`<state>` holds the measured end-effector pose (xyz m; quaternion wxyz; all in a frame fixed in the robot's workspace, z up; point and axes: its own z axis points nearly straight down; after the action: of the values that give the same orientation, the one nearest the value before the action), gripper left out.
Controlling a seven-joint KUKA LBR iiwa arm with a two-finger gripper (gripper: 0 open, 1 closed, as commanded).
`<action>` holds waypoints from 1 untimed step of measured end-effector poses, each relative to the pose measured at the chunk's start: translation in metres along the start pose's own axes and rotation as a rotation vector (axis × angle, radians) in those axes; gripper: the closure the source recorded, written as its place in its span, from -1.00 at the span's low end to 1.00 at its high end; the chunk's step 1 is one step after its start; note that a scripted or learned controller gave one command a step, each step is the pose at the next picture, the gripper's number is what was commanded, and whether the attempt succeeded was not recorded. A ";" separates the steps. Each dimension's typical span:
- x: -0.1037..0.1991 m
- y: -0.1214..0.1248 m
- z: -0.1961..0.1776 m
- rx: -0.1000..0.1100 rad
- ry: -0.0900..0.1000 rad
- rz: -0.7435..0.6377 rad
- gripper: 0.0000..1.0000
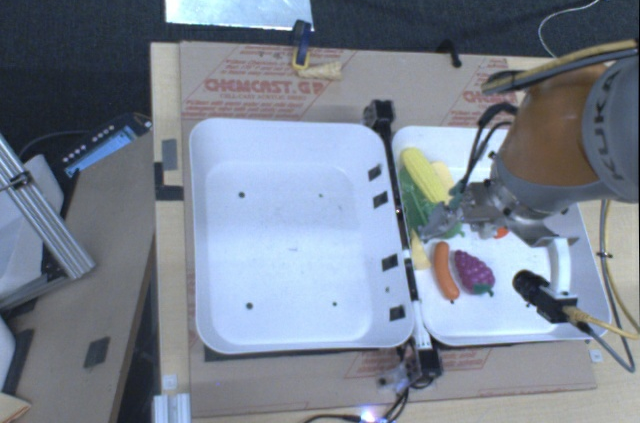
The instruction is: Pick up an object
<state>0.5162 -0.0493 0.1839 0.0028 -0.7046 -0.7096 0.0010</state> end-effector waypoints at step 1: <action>0.082 -0.008 0.000 -0.005 0.000 -0.005 -1.00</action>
<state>0.5077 0.0330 0.1841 0.0011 -0.7030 -0.7112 -0.0011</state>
